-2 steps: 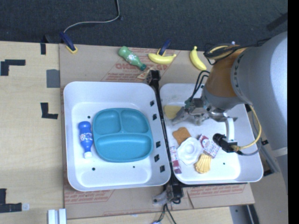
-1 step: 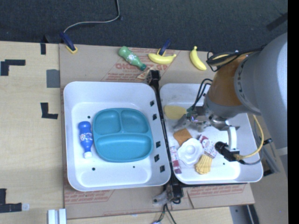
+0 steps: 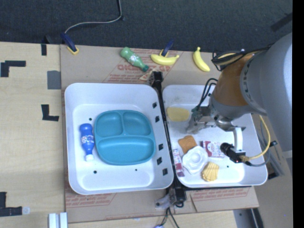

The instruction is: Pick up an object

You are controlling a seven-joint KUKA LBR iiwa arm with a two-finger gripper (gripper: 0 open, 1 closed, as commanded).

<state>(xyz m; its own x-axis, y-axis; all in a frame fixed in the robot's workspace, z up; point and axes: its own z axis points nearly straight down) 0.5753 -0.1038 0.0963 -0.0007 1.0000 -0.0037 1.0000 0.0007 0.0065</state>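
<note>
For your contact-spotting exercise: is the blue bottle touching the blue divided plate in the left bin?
Apart. The camera view shows a thin strip of white bin floor between the blue bottle and the blue divided plate's left rim.

Glossy white plastic bins (image 3: 76, 103), a matt teal plastic tray (image 3: 125, 137), cardboard underlay (image 3: 95, 65).

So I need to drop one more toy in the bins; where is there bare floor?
Left bin: bare strips above and below the blue divided plate; the blue bottle fills its left side. Right bin: crowded in front with small food items; the gripper hangs by the yellow piece.
</note>
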